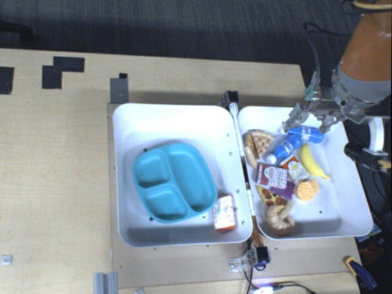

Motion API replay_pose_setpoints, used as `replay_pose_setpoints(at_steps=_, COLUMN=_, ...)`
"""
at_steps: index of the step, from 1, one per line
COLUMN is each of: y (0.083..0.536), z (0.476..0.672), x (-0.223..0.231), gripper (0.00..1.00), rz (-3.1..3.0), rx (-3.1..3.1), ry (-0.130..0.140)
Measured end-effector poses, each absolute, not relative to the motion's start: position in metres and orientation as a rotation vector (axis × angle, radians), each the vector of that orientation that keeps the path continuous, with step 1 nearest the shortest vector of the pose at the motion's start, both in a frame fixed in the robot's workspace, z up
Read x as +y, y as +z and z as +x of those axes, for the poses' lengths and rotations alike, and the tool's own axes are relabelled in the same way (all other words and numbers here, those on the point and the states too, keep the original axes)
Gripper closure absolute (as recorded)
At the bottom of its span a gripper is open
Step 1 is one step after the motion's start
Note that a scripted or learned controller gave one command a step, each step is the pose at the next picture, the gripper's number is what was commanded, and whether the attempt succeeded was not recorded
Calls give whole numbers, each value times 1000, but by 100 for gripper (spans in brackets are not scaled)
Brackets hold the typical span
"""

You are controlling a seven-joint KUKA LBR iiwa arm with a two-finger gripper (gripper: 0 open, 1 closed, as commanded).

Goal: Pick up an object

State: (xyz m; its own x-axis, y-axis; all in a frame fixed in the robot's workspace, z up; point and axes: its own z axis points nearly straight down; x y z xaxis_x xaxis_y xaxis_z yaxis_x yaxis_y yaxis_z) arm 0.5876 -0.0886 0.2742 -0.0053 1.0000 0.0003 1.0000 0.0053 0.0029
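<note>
Blue plastic bottle (294,143) with a white label, lying on its side at the far end of the right shallow white bin (352,216), just under the pincer (310,116): likeliest target, by position. No subject gripped yet, as far as can be judged; pincer fingers spread, one to each side above the bottle's upper end, nothing between them.

Risks, largest thing first. Pale wooden desk (55,182): no hazard. Left shallow white bin (122,164), with light blue three-compartment plastic tray (174,181) and small orange-and-white carton (225,213): well apart, irrelevant to this grasp. Right bin: crowded, so any descent likely to nudge neighbours. Bottle itself: round and smooth, liable to roll or squirt out sideways if pinched off-centre or near its tapered end. Purple printed snack packet (274,179), touching the bottle's lower end: could drag along or tip the bottle askew. Yellow toy banana (312,163), just beside the bottle: might catch a fingertip and block closing. Round waffle-patterned toy (258,143) and small yellow ridged ball (307,190): near, minor obstruction only.
</note>
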Motion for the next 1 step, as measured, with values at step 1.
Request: replay_pose_setpoints(at_steps=1, y=99, z=576, x=-108, gripper=0, rz=2209, rx=2218, ry=13)
